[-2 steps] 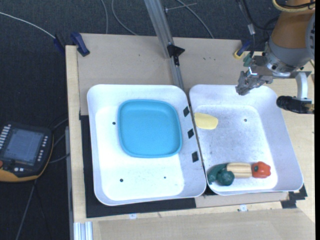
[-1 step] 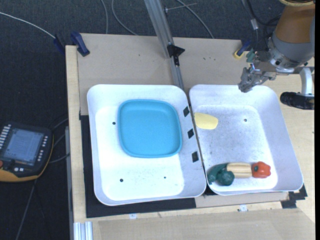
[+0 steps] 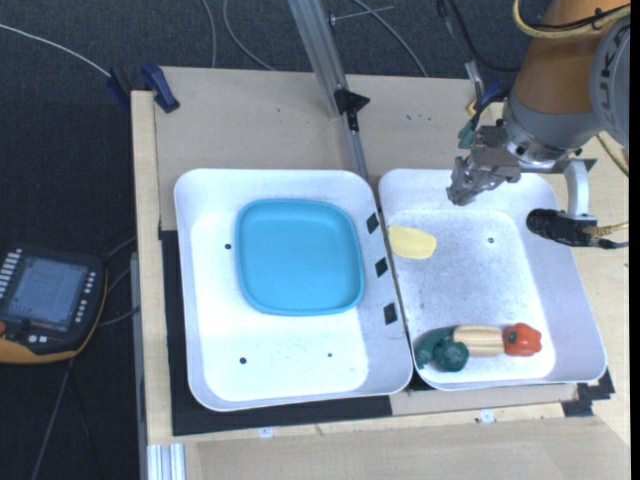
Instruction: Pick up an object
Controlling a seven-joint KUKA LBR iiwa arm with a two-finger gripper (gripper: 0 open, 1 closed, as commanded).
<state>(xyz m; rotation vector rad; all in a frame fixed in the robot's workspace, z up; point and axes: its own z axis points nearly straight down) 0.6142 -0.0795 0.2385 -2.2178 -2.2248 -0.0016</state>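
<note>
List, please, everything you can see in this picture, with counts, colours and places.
bins: two, white, side by side on the bench
plate: one, light blue, in the left bin
yellow piece: one, at the right bin's left wall
toy vegetables: three in a row, green, tan, red, along the right bin's near edge
handheld screen: one, dark, on the floor at left
cables: several, on the floor
arm: one, grey and orange, from the right
gripper: one, over the right bin's far edge
</note>
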